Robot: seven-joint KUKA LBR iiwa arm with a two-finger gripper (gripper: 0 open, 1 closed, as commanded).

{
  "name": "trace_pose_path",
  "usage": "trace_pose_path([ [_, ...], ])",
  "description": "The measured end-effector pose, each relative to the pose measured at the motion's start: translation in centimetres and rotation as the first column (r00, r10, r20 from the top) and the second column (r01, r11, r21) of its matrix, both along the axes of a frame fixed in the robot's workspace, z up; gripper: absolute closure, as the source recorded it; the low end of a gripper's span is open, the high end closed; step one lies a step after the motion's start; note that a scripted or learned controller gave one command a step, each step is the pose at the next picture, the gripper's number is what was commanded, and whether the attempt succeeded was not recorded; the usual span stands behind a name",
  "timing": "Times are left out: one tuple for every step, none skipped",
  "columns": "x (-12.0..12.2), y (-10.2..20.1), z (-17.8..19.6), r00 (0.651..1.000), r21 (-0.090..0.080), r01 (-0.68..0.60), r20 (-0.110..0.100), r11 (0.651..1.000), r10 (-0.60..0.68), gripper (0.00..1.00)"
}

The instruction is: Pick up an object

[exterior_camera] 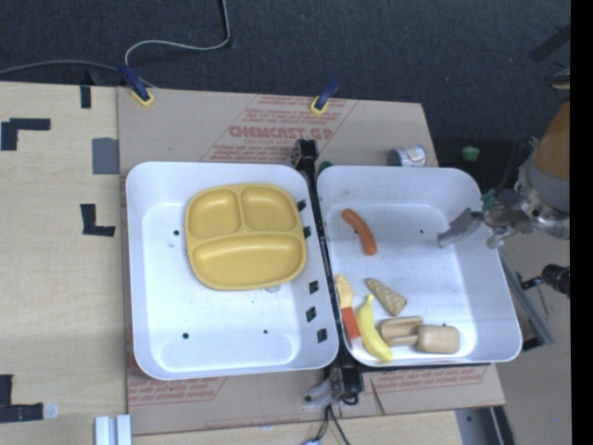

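The right bin (pixel 482 276) holds toy food. An orange-red sausage (pixel 359 231) lies near its upper left. Along its front are a tan wedge (pixel 386 295), a yellow banana (pixel 372 332), a tan bread-like piece (pixel 419 334), and a small yellow and red piece (pixel 346 304) against the left wall. My gripper (pixel 460 227) hangs over the bin's upper right part, to the right of the sausage and well apart from it. Nothing shows in its grasp.
The left bin (pixel 153 276) holds a yellow divided plate (pixel 246 235). A black divider with clips (pixel 315 248) runs between the bins. A small metal can (pixel 408 157) stands behind the right bin. Cardboard lies under both bins.
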State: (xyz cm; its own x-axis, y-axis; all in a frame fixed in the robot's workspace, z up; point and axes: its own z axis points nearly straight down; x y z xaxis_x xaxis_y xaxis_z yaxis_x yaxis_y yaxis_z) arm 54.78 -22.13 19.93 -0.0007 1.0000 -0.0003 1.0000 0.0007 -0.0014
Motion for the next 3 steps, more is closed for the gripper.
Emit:
trace_pose_path([
  [2.2, 3.4, -11.3, 1.000, -0.001, -0.001, 0.005, 1.000, 0.001, 0.00],
  [3.4, 9.3, -11.3, 1.000, 0.000, -0.002, 0.006, 1.000, 0.002, 0.00],
  [7.3, 12.8, -11.4, 1.000, -0.001, -0.002, 0.005, 1.000, 0.002, 0.00],
])
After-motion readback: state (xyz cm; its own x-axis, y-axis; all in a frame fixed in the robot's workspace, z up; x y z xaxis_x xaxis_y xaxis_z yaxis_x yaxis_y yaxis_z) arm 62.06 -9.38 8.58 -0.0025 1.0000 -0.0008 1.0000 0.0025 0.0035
